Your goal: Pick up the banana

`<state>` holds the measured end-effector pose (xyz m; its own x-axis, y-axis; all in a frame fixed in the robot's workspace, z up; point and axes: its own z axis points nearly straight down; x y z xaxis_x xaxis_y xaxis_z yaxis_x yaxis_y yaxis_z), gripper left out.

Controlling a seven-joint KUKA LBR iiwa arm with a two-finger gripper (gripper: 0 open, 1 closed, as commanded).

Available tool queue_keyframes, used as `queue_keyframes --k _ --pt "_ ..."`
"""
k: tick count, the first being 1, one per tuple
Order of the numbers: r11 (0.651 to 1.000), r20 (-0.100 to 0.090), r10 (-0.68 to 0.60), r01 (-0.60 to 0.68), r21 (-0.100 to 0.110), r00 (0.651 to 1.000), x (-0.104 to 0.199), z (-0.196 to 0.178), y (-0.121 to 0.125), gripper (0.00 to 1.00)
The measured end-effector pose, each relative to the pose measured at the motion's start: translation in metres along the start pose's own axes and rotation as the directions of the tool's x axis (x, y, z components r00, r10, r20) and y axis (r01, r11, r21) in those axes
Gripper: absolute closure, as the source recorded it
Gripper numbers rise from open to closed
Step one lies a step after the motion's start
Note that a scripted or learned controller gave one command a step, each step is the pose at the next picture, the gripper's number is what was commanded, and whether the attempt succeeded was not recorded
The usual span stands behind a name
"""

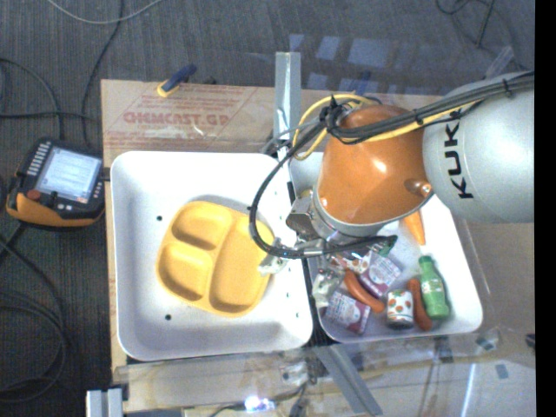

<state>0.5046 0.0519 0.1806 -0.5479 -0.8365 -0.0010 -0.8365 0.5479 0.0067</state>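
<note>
Banana indistinct amid right bin clutter, green bottle, can, packets, beneath arm.

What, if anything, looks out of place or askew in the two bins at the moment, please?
Nothing looks spilled or broken. The yellow divided tray lies at a slant in the left bin. In the right bin, small items are jumbled together, including a green bottle and a small can. I cannot make out a banana.

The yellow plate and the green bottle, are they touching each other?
Apart. The camera view shows the yellow plate lying in the left bin and the green bottle in the right bin, with both bins' rims between them.
</note>
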Motion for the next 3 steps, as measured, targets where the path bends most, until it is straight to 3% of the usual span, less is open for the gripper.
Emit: queue_keyframes --k 1,2,3 --pt "0.986 0.008 0.169 -0.169 0.014 0.986 -0.048 0.091 0.051 0.00" --pt "0.980 -0.003 0.198 -0.198 0.010 0.980 -0.106 0.093 -0.034 0.00" --pt "0.980 -0.009 0.200 -0.200 0.012 0.980 -0.106 0.082 -0.036 1.00"
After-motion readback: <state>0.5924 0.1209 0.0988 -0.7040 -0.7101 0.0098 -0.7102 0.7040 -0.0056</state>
